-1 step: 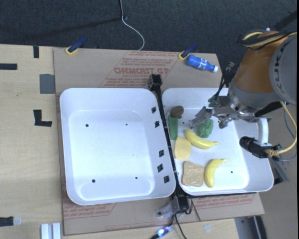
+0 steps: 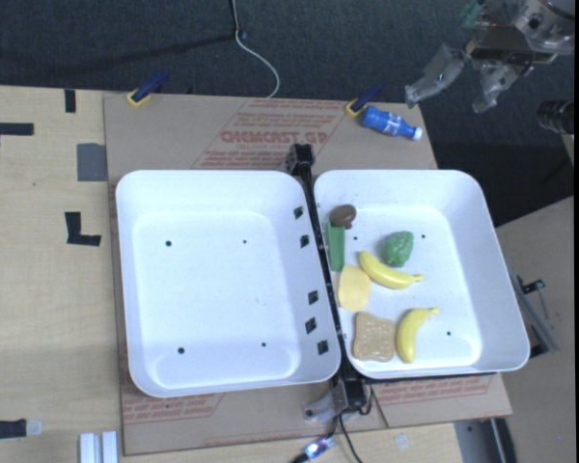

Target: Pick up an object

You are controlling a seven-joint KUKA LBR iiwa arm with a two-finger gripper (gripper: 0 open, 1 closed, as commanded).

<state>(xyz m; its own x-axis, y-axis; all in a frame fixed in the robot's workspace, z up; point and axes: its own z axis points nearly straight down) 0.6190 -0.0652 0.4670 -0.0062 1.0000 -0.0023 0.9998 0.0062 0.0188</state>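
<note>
The right bin (image 2: pixel 463 196) holds several toy foods. A brown round piece (image 2: pixel 343 216) and a green stick (image 2: pixel 337 247) lie against the bin's left wall. A green leafy lump (image 2: pixel 399 248) sits mid-bin, with a yellow banana (image 2: pixel 389 274) just below it. A pale yellow block (image 2: pixel 353 287), a tan bread slice (image 2: pixel 373 337) and a second banana (image 2: pixel 413 331) lie toward the front. My gripper (image 2: pixel 456 83) hangs high at the top right, well beyond the bin's far edge, open with nothing between its fingers.
The left bin (image 2: pixel 212 278) adjoins the right one at a black hinge strip (image 2: pixel 314 278). Both rest on a cardboard sheet (image 2: pixel 261 133). A blue and white bottle (image 2: pixel 390 122) lies on the cardboard behind the right bin, near yellow and blue clamps (image 2: pixel 148 88).
</note>
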